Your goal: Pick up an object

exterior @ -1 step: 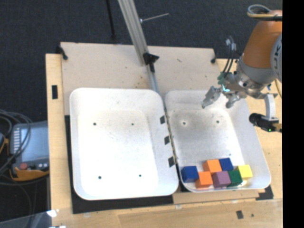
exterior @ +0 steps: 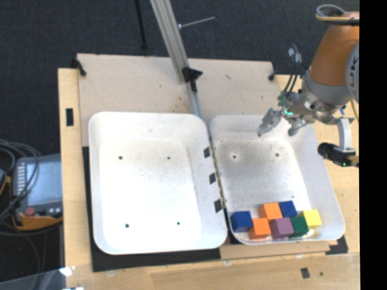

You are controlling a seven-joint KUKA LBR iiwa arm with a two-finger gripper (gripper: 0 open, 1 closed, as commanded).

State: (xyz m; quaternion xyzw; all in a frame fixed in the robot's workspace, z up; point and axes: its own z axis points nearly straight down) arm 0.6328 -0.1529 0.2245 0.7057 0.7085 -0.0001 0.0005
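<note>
Blocks, small coloured cubes, sit huddled in the near right corner of the right-hand shallow white bin (exterior: 302, 162): a dark blue cube (exterior: 241, 220) at the left end of the cluster, an orange cube (exterior: 260, 227) just beside it, a second orange cube (exterior: 271, 211) behind that, a purple cube (exterior: 282, 227), a second blue cube (exterior: 288, 208), a green cube (exterior: 299, 225) and a yellow cube (exterior: 312, 217) at the right end. They touch or nearly touch one another, and the bin's curved wall seems to keep them bunched there, which will likely make it awkward to close on a single piece. None is yet lifted.

The two-finger gripper (exterior: 281, 123) hangs over the bin's far edge, well apart from the cluster, with nothing between its prongs; they stand spread, visibly parted. The grey arm with its orange band (exterior: 334, 59) comes in from the right and leans over the far right corner, so a pick would call for a reach toward the near edge and a descent.

The left-hand shallow white bin (exterior: 97, 162) lies alongside, their inner edges touching, with small black clips (exterior: 213, 178) along the seam. Both rest on a pale wooden bench (exterior: 121, 77). A slanted aluminium rail (exterior: 169, 29) rises from the far edge between the bins.
</note>
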